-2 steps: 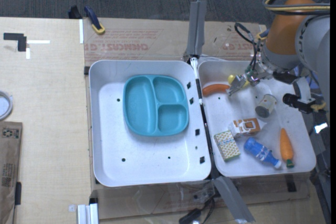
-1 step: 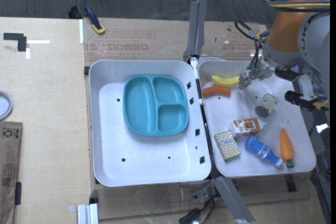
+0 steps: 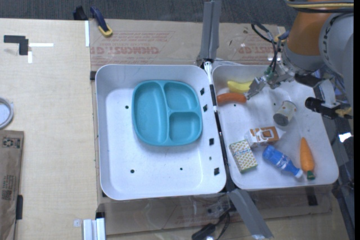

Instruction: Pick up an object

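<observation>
Reaching in from the upper right of the frame, the grey arm [image 3: 332, 36] with its orange band lowers its gripper [image 3: 260, 85] into the upper left part of the right bin [image 3: 329, 174]. The gripper's tip sits just beside a yellow banana [image 3: 238, 86] and just above an orange sausage-shaped toy [image 3: 230, 98], but whether it touches either cannot be told, nor whether it is spread or pressed together, since the tip is small and dark against the bin floor. Nothing can be seen pinched in it. Lower in the same bin, near the middle, lies a small grey cup [image 3: 284, 112] on its side; below that, a small orange-and-white carton [image 3: 263, 135] rests just beside a green-speckled box [image 3: 243, 155]. A blue bottle [image 3: 281, 161] lies tilted near the bin's lower edge, and a carrot [image 3: 306, 157] stands lengthwise at the lower right. The left bin [image 3: 112, 171] holds a teal divided plate [image 3: 167, 112] with three compartments, set in its upper middle. A yellow-and-blue clamp [image 3: 100, 22] lies on the bench at the upper left.
</observation>
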